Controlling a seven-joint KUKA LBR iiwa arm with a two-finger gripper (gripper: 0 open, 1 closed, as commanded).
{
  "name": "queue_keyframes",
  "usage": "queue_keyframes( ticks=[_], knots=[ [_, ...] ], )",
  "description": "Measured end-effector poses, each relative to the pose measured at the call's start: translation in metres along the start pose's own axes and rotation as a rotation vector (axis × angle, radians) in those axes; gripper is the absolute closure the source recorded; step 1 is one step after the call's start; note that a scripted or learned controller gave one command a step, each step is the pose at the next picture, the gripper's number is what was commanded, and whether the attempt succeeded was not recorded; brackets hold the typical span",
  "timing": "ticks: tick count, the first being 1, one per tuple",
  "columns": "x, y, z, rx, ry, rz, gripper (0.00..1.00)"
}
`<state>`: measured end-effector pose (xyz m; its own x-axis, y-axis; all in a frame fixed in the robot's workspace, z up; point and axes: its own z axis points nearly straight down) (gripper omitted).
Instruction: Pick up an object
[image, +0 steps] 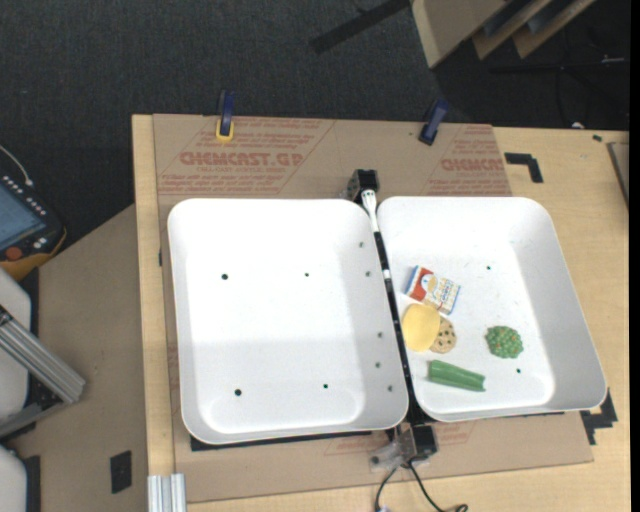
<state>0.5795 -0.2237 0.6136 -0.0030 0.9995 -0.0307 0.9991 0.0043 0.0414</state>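
Currently, no part of the pick appears done: every object lies in the right bin (560, 250), and nothing is lifted. The arm and its tool are outside the frame, so whether the tool is apart, together or clamped on anything cannot be told.

Objects in the right bin, all in its left and lower half:
- A small carton (432, 288), white with red and blue print, lies flat near the dividing wall. Its long axis runs from upper left to lower right.
- A yellow rounded piece (420, 326) sits just below the carton and touches a speckled cookie (446, 338) at its lower right edge.
- A green elongated vegetable piece (456, 376) lies below these, long axis nearly level, tilted slightly down to the right.
- A green broccoli-like floret (505, 342) sits apart to the right; no clear long axis.

The left bin (200, 300) holds no objects.

Remaining, as judged: approach, grasp and lift of one object.
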Motion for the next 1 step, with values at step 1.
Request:
queue_keyframes(
  ticks=[1],
  knots=[
    [-0.0003,0.0009,-0.0110,-0.005,-0.004,-0.001,1.00]
  ],
)
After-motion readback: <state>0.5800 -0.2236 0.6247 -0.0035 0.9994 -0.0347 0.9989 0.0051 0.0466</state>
